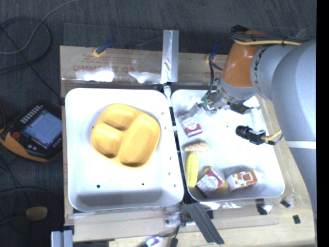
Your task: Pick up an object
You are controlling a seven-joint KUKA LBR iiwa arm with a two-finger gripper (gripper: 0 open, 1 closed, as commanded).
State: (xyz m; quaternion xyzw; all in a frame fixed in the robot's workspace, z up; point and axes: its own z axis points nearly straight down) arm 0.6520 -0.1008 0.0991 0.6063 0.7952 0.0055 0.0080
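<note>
Gripper (205, 106) metal is hanging low over the right bin (267, 153), tip blurred, so we cannot tell its state or whether it is touching the glossy red-and-white packet (190, 125) just beside it. Nearer us, a ridged yellow corn cob (192, 169) is lying. Smooth, rounded yellow plastic (126, 134) is filling the left bin (82, 189).

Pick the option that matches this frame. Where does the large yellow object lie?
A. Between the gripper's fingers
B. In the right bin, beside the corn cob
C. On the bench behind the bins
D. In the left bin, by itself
D. The large yellow object rests on the floor of the left bin with nothing else around it, while the corn cob and small packets lie in the right bin.
</note>
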